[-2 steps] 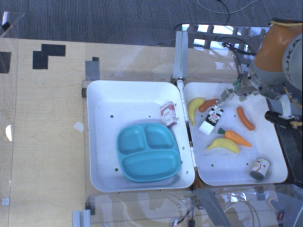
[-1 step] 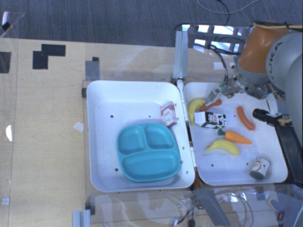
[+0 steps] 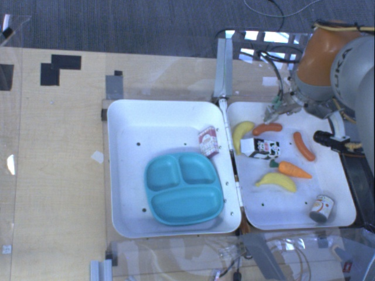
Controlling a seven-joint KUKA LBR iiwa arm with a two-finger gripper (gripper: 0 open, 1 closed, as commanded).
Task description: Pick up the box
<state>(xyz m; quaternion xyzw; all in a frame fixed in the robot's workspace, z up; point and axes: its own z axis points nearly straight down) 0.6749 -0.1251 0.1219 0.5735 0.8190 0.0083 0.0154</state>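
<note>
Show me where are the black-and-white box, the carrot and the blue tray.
black-and-white box [image 3: 262, 147], camera view, middle of its top face
carrot [image 3: 293, 170], camera view, middle of its orange body
blue tray [image 3: 186, 204], camera view, floor of its largest compartment

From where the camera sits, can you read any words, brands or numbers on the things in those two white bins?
No text can be read.
Box, black and white pattern: print too blurred.
Red packet in the left bin: markings too small.
Small can in the right bin: a picture-like label, no legible words.
Blue tray, bananas, carrot: no markings visible.
</note>
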